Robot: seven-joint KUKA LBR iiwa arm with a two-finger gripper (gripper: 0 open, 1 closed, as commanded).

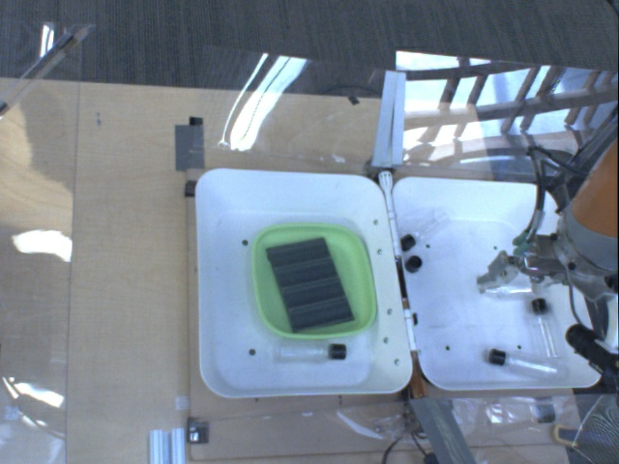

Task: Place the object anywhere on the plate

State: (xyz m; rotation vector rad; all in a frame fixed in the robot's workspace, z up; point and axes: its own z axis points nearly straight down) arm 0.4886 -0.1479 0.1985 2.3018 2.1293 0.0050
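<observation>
A square green plate (361,276) lies in the middle of the left bin (218,288). A dark grey ribbed block (309,285) rests on the plate, turned a little off square. Just in front of the plate, on the bin floor, lies a clear tube with a black cap (311,353). My gripper (495,278) hangs low over the middle of the right bin (455,307), far right of the plate, with the arm (590,230) coming in from the right. Nothing shows in its grasp.
The right bin holds two small black caps (410,252) near its left wall, another black cap (538,305) beside the gripper, and a clear tube with a black cap (517,361) near the front. A raised divider (398,288) separates the bins. Wooden bench surrounds them.
</observation>
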